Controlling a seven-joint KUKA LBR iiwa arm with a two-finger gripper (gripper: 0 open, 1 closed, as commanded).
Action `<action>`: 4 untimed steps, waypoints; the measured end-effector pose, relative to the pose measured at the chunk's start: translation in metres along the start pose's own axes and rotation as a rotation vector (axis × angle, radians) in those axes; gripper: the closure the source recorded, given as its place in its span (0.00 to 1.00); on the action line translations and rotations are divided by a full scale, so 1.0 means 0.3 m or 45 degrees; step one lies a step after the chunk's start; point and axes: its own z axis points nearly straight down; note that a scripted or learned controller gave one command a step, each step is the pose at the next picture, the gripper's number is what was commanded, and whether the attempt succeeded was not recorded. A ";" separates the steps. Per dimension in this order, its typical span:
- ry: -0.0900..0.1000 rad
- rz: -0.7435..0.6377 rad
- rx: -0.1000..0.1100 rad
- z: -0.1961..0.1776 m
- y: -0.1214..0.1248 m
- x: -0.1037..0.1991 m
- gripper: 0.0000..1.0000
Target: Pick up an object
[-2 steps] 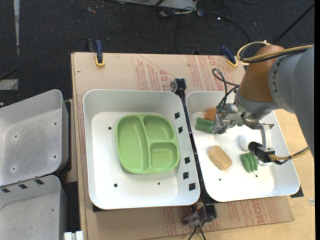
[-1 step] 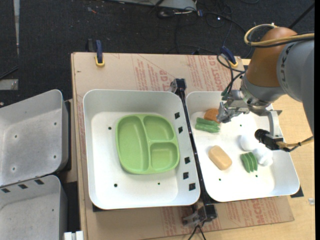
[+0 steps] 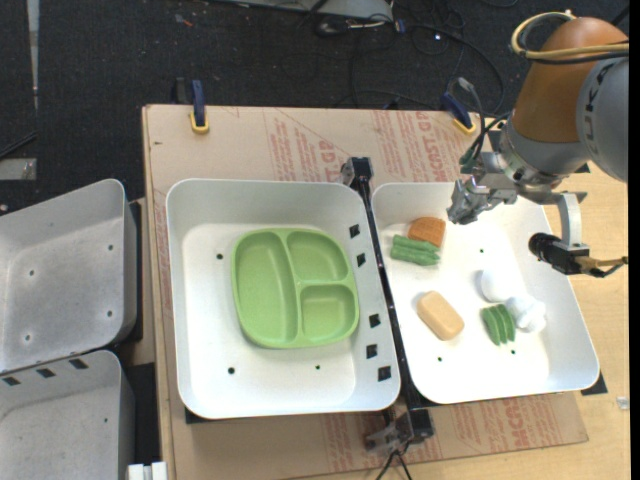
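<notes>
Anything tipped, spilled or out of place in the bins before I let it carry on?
Nothing stands out. The green divided plate lies flat in the left bin. The right bin holds the small items apart from one another, none over the rim. The gripper hangs near the orange piece.

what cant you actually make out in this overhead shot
- Gripper: camera view, small and dark above the right bin; finger state unclear.
- Orange food piece: partly covered by the green beans.
- White item: blends into the bin floor, shape unclear.
- Arm: cut off at the right edge.
</notes>
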 end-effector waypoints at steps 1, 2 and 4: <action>0.000 0.000 0.000 -0.179 0.006 -0.001 1.00; 0.004 -0.005 0.012 -0.125 -0.053 0.172 1.00; 0.004 -0.007 0.012 -0.137 -0.214 0.527 1.00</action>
